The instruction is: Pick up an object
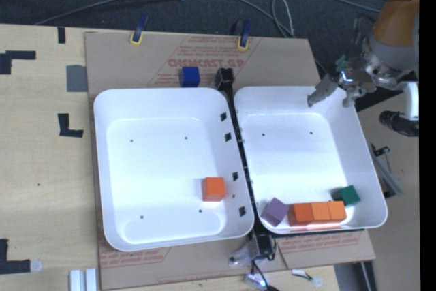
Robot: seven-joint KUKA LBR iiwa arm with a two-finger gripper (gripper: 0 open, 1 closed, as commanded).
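We see an orange cube (214,189) lying in the near right part of the left bin (116,112). In the right bin (354,140), a purple block (274,211), an orange bar (317,212) and a green block (349,195) crowd its near edge. Our claw (334,93) hangs over that bin's far right corner, fingers apart and holding nothing.

Even bright light, soft shadows, slightly blurry
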